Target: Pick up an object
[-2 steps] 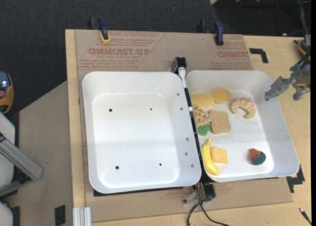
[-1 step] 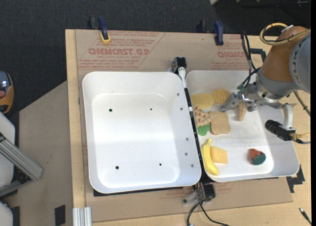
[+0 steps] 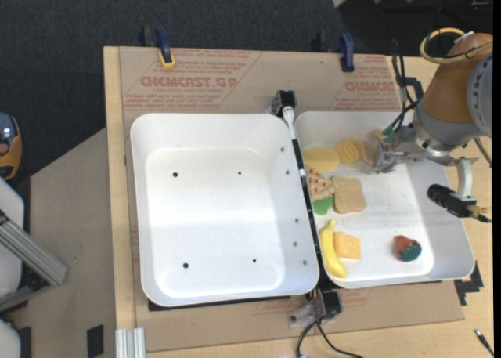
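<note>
— Two bins sit side by side on the bench; which one matters?

— Going from the left: the left bin (image 3: 211, 207) holds nothing to pick. All the pieces lie in the right bin (image 3: 438, 266), bunched along its left wall.

— What's in there?

— Against that wall, a banana (image 3: 332, 253) lies lengthwise, pointing toward the near edge. A green piece (image 3: 322, 206) sits above it, a bread slice (image 3: 349, 194) just beside that, and an orange cheese block (image 3: 348, 247) touches the banana. Toward the far edge lie a pale yellow piece (image 3: 322, 160) and a ridged yellow chip (image 3: 347, 150). A red and green strawberry (image 3: 406, 247) lies alone near the near right corner.

— And the gripper?

— The gripper (image 3: 383, 153) hangs low by the far edge, just right of the ridged chip. Whether it's spread or closed, I cannot tell; I see nothing held.

— So the nearest target?

— The chip, I'd judge: it lies immediately left of the gripper, a short sideways shift.
</note>
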You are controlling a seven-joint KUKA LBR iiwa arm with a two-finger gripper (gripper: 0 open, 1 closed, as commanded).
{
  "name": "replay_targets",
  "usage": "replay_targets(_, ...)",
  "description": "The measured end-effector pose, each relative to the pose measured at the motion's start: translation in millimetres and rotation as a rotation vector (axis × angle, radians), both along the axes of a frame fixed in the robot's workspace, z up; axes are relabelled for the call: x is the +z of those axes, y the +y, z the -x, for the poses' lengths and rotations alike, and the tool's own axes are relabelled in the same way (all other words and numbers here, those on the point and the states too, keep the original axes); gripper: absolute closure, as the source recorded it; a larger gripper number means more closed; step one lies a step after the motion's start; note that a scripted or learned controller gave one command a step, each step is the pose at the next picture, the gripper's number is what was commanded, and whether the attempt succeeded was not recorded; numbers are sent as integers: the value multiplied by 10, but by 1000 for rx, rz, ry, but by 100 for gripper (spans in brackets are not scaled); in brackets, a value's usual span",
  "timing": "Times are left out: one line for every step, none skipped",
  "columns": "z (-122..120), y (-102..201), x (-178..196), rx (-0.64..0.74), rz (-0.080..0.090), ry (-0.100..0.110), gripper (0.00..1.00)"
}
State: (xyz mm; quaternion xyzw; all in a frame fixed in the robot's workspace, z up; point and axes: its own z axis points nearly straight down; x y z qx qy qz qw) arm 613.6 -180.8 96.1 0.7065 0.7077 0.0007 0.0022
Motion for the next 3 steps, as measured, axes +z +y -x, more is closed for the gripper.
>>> replay_targets(-579,1343,964,14,-6,-11,100)
replay_targets(-547,1702,2972,4,-2,-17,100)
replay_targets(-336,2292,2024,5,-5,14,100)
